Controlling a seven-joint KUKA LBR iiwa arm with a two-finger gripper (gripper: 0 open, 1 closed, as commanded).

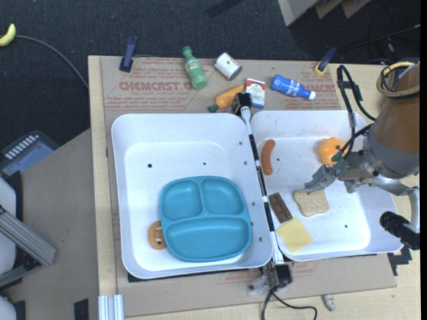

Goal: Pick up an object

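In the right-hand bin (pixel 347 242), toward the middle right of the frame, the gripper (pixel 320 182) hangs low over the white floor, the grey-and-orange arm (pixel 397 135) coming in from the right edge. The jaws look spread apart, one dark finger (pixel 315 181) reaching down-left toward the tan cracker-like slice (pixel 311 203) just below it. Nothing sits between them, so no pick has been made yet.

Choices are all around in this bin: an orange piece (pixel 328 150) just above the gripper, a sausage (pixel 267 157) near the bin's left wall, a brown bar (pixel 280 207) beside the divider, and a yellow cheese-like square (pixel 294 235) at the lower left corner. The tan slice is nearest, almost touching the fingertip, and I'd judge that to be the target.

Over in the left bin (pixel 133 145), a blue divided plate (pixel 203 217) lies flat with a small pretzel-like thing (pixel 156 235) peeking out at its left edge.

So the approach seems done; closing on something and lifting it clear are both still to come. A flat slice on a flat floor could be hard to get a hold on.
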